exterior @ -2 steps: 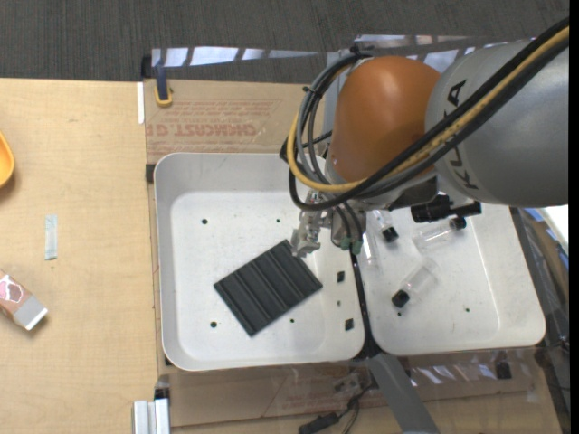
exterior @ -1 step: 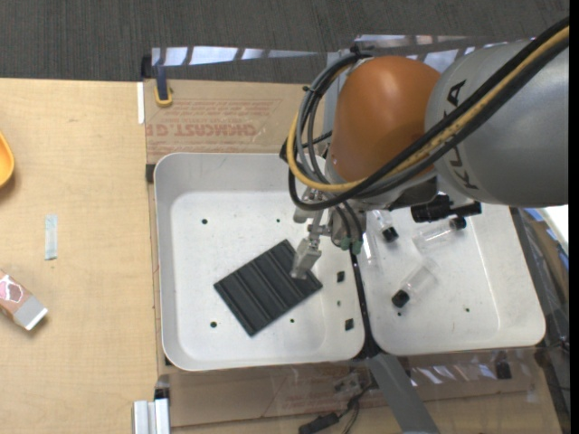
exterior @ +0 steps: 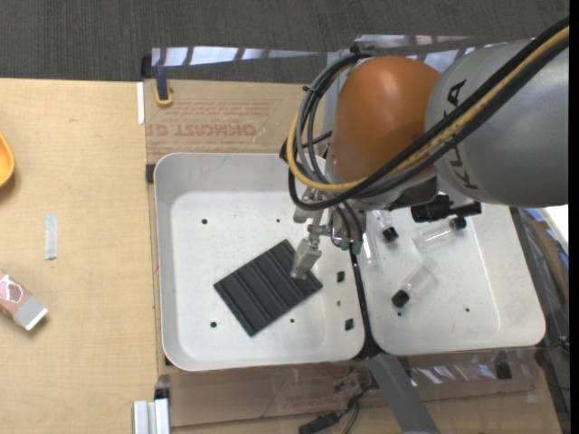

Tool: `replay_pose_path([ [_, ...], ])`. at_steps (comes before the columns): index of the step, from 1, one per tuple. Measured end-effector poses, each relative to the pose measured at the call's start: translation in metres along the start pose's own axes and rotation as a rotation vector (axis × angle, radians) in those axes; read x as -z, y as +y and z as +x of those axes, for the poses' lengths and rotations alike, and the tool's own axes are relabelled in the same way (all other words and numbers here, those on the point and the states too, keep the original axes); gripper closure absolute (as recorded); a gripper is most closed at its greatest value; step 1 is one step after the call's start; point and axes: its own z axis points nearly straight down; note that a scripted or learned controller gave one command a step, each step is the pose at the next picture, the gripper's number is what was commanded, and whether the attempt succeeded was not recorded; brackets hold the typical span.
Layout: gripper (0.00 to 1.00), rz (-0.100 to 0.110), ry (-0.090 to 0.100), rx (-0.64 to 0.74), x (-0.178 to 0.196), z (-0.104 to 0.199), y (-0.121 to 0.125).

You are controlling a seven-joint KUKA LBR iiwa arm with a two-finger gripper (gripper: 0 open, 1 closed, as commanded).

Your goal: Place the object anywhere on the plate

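Reaching into the left bin [exterior: 181, 242], the end effector [exterior: 306, 259] touches the dark ridged plate's [exterior: 262, 289] right edge; its grip is unclear. Open white floor surrounds it.

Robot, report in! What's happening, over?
Gripper over dark ribbed plate in left bin. Clear capped tubes lie in right bin. Nothing blocking plate.

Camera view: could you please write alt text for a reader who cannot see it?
A grey and orange robot arm reaches from the right, its gripper over the edge of a dark ribbed plate lying in the left white bin. Small clear pieces lie in the right bin.
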Motion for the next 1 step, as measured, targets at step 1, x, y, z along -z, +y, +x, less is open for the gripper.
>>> replay_pose_path([
  [1,0.0,0.0,-0.002,-0.233,0.0881,-0.0053,0.0674],
])
